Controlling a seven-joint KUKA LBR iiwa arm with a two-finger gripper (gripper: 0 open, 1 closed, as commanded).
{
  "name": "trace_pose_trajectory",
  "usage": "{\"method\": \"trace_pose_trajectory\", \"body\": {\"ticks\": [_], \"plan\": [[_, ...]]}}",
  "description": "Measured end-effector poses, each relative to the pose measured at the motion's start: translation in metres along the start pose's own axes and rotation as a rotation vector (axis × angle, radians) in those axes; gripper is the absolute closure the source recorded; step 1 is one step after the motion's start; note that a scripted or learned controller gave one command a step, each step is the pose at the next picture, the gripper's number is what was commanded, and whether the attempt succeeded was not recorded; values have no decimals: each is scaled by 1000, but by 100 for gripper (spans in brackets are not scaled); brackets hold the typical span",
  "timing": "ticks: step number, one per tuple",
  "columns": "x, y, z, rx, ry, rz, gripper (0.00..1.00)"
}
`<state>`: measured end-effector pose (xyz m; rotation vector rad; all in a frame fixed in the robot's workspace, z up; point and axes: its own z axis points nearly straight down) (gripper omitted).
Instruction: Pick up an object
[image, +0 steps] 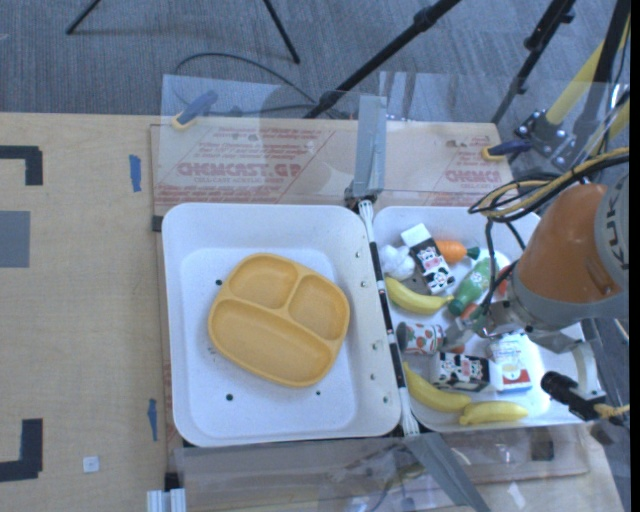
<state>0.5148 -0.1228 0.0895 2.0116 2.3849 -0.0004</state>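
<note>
The right bin (392, 330) holds a heap of toy groceries. A yellow banana (410, 297) lies near its left wall, with a cow-patterned carton (430, 264), an orange piece (452, 250) and a green bottle (470, 283) behind it. Further forward lie a small brown-and-white pack (421, 338), a second cow-patterned carton (461, 371), a white and red carton (512, 362) and two more bananas (436, 392) (492, 411). My gripper (473, 322) hangs low over the middle of this heap, just right of the brown-and-white pack and below the green bottle. Nothing is visibly held.
The left bin (190, 300) carries a yellow divided plate (280, 318). The arm's orange band (565, 255) and black cables (520, 200) cover the right bin's far right side. A clear plastic sheet (240, 160) lies behind the bins.
</note>
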Motion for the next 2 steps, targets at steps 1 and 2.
{"method": "trace_pose_trajectory", "body": {"ticks": [1,2], "plan": [[4,1,-7,4,8,-2,100],[66,9,-133,17,16,119,100]]}}
